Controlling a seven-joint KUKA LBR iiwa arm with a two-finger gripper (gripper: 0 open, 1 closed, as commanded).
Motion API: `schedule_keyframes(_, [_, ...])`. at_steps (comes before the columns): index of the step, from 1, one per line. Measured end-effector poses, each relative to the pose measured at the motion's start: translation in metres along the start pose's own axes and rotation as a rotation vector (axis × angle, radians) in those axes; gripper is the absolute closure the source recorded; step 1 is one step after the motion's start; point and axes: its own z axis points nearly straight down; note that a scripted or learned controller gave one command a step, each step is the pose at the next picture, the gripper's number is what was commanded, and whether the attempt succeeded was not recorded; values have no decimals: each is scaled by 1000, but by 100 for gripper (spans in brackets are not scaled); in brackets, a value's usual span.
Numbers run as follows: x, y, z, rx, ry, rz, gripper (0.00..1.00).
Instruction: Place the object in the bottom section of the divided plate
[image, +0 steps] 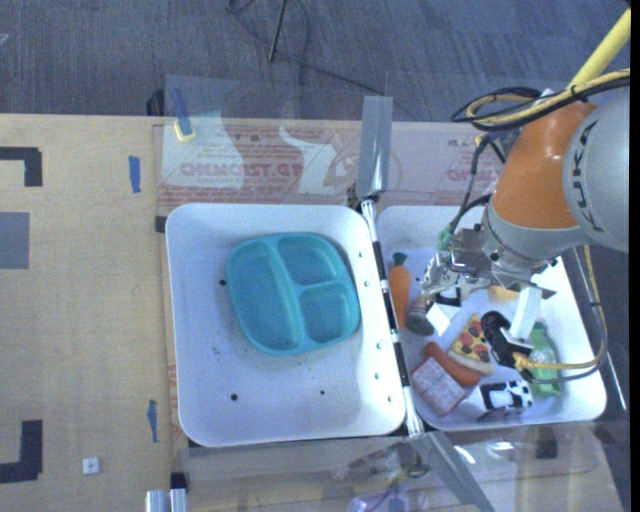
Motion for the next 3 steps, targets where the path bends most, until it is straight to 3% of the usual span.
schedule_keyframes(1, [59, 21, -2, -4, -14, -204, 100])
schedule_keyframes(3, [71, 31, -5, -11, -30, -253, 100])
